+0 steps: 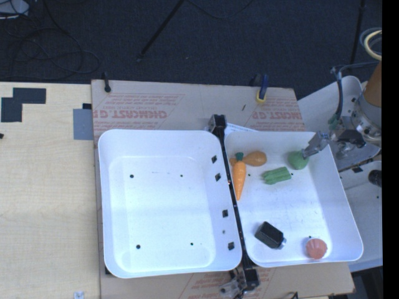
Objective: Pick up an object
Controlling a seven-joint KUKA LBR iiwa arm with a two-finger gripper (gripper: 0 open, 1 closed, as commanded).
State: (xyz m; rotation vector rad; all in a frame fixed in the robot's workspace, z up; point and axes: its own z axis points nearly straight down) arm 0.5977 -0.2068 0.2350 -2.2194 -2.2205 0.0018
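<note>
The right bin (336, 198) holds several small objects. An orange carrot (239, 179) lies along its left wall, with a yellow-orange lump (255, 159) beside it. A green oblong piece (276, 175) rests near the middle. A round green object (297, 161) sits near the bin's far right wall. My gripper (317, 144) reaches in from the right, and its tip is right at the upper right side of that green object. A black block (270, 235) and a pink ball (316, 248) lie near the front of the bin.
The left bin (112, 198) stands beside the right one, joined by a black divider strip (227, 185). Both rest on a cardboard sheet (162, 108). The arm's wrist and cables (358, 126) hang over the right bin's far right corner.
</note>
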